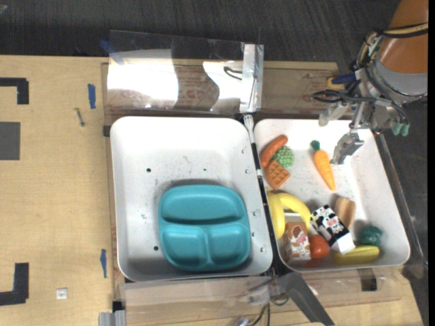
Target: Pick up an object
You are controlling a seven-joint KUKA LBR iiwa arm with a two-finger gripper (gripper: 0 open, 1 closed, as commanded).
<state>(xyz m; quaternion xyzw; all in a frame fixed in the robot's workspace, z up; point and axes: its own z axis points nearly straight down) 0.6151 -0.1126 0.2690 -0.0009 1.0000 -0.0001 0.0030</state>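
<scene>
Figure. A moment of the picking task, seen from above.

Risks. The gripper (346, 148) hangs at the upper right of the frame, over the right bin (391, 182), just right of the carrot (324, 167). Whether its fingers are spread or pressed together cannot be told, and nothing is seen between them. If the carrot is the target (a judgement only), a descent from here would likely land beside it and close on bare floor, or nudge the tapered piece aside. Lower in the bin the toys are crowded: banana (285, 209), cow-patterned block (328, 224), tomato (318, 248), green piece (370, 235). A grasp there could catch two at once or wedge a finger against a neighbour. The waffle (277, 174) and sausage (273, 148) lie close against the left wall, where a finger could strike the rim.

Surface and room. The bench (54, 202) is pale wood with black tape marks at the left of the frame. The left bin (136, 148) holds a teal tray (204, 226). Dark flooring runs along the top.
</scene>
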